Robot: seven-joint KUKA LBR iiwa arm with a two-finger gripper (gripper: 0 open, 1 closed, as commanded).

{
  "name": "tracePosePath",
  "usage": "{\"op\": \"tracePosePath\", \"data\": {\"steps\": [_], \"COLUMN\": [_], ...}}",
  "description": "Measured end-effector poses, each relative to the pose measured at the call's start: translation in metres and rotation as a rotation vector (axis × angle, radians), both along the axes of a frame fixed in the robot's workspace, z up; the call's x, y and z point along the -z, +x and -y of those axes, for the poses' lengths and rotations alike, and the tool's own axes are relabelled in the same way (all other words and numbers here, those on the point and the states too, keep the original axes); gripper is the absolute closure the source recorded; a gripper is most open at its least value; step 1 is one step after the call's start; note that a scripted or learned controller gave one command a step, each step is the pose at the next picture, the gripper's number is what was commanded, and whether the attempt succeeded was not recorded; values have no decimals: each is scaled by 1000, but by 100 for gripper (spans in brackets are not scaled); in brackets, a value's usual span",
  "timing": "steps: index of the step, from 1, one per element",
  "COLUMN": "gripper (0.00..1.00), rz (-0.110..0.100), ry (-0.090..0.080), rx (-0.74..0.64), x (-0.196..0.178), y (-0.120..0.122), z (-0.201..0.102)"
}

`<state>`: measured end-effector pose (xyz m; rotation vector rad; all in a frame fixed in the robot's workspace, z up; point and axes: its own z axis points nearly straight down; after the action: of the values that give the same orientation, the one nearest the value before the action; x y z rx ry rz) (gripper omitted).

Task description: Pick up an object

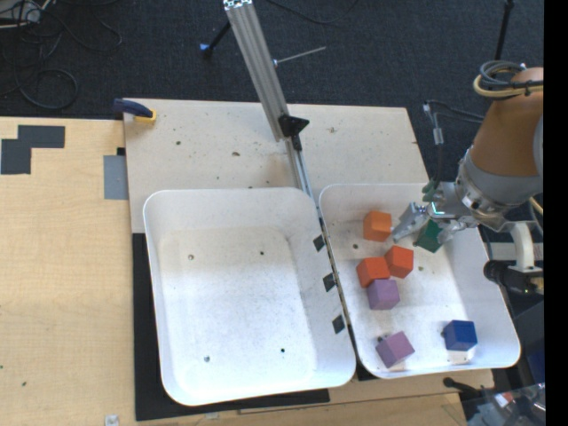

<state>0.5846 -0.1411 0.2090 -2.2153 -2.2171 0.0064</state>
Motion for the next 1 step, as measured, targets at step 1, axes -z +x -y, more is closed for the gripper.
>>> {"op": "tracePosePath", "data": {"steps": [1], "gripper": [0], "rz": [5], "ry": [-1], "rx": [1], "x": [-2], "y": [1], "z": [1]}}
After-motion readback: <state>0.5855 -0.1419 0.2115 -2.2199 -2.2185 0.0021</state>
